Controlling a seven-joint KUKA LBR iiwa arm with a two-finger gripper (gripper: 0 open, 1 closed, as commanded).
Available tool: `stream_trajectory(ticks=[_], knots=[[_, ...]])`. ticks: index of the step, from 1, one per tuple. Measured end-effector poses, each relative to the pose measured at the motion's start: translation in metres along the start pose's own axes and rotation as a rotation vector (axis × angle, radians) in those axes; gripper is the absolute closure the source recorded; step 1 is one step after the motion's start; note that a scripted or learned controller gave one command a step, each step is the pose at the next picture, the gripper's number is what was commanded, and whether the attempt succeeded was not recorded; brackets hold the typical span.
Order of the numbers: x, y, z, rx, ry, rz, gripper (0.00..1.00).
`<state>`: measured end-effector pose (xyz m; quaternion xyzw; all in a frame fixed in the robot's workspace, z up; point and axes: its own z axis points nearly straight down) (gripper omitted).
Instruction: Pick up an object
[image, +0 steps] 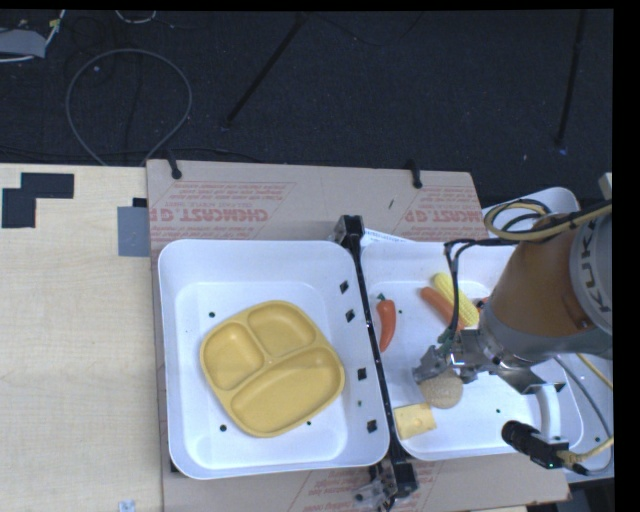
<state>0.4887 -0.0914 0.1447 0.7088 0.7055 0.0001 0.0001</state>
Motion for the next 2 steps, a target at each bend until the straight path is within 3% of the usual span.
stream_trajectory(ticks=[2], knots=[[-0.012,-0.007,-0.089,-0.002,0.000,-0.005,1.00]])
